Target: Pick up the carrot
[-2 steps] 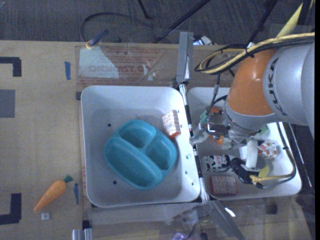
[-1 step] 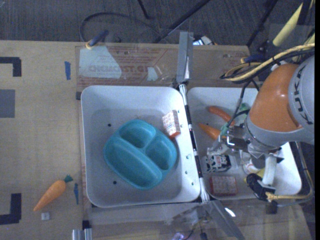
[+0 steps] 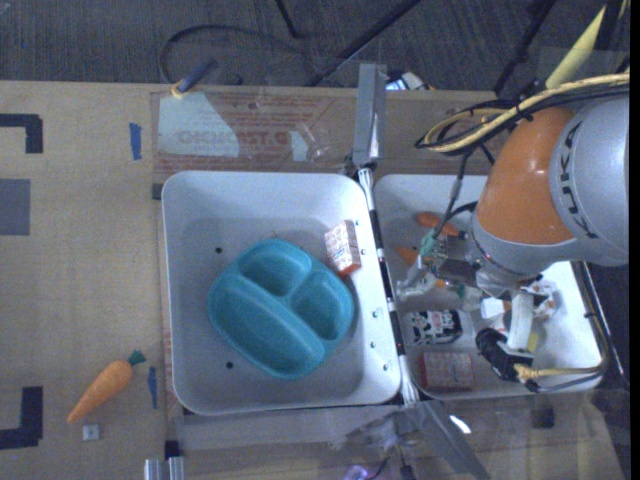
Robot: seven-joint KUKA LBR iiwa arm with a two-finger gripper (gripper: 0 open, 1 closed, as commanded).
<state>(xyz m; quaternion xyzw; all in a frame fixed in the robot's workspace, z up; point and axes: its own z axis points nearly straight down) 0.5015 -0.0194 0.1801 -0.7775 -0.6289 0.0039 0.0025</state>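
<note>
One carrot (image 3: 100,389) lies on the bare worktop (image 3: 70,268), outside both bins, near the lower left corner of the camera view, just off the left bin's (image 3: 190,203) lower left corner. Its long axis runs at a slant, green top up and to the right, pointed tip down and to the left. The claw (image 3: 432,280) hangs over the right bin (image 3: 585,343) — well apart from the carrot, with the whole left bin between them — so the coming move likely calls for a long reach leftward and toward the view's bottom. Whether the claw is spread or closed cannot be told, nor whether it grips anything. A blue divided plate (image 3: 282,308) and a small carton (image 3: 343,247) sit in the left bin; small packets lie under the arm in the right one. Dark carpet and cables lie beyond the worktop.
</note>
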